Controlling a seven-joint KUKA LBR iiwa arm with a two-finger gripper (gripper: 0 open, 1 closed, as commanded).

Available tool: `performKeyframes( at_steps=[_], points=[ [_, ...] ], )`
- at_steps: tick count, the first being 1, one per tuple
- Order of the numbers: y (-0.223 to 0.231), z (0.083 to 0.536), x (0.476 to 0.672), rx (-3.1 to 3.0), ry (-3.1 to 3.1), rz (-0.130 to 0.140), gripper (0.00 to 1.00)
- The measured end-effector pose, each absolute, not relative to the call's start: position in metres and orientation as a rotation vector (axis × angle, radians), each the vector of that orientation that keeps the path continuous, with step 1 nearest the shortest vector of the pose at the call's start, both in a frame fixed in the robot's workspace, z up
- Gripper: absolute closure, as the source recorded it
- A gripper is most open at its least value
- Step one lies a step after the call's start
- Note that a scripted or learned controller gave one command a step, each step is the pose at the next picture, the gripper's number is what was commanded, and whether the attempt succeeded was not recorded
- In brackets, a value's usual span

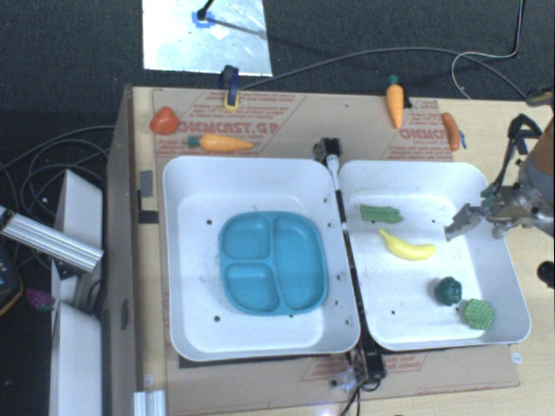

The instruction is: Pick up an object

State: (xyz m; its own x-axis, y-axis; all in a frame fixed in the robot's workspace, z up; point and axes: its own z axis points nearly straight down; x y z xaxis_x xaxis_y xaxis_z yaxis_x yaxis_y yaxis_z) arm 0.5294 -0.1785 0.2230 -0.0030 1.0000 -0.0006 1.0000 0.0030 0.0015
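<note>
1. Counted from the left: two white bins side by side, one blue divided plate [273, 263], one tomato-like red piece [164, 120], three carrots on the bench, one blue-and-yellow clamp [231, 87], one green pickle-shaped piece [381, 214], one banana [407, 247], one dark teal lump [448, 290], one light green knobbly lump [478, 313], one gripper [461, 224].
2. Hard to read: the clutter at far left, cut by the frame edge, apart from a metal bar [48, 240] and dark cables. Teal and knobbly lumps too small to name with any certainty. Arm cropped at the right edge, the gripper's fingers blurred into one grey wedge; cannot tell whether spread or closed.
3. Left bin [195, 189]: holds the blue plate alone, three compartments, nothing in any of them.
4. Behind the left bin, on the cardboard: red piece near the corner, first carrot [225, 143] lying flat just beside it.
5. Right bin [494, 258]: pickle piece toward the back left, banana just in front of it, teal lump and knobbly lump close together at the front right.
6. Behind the right bin: second carrot [395, 102], third carrot [451, 131], well apart from the bin's contents.
7. Gripper over the right bin's right side, level with the banana, near it but not touching, nothing seen between the fingers.
</note>
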Motion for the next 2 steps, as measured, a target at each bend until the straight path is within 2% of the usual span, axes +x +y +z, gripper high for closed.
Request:
performKeyframes(
  at_steps=[1,2],
  points=[
    [-0.194,0.085,0.487,2.219,2.222,0.001,0.0],
    [-0.193,0.095,0.488,2.216,2.221,0.004,1.0]
  ],
)
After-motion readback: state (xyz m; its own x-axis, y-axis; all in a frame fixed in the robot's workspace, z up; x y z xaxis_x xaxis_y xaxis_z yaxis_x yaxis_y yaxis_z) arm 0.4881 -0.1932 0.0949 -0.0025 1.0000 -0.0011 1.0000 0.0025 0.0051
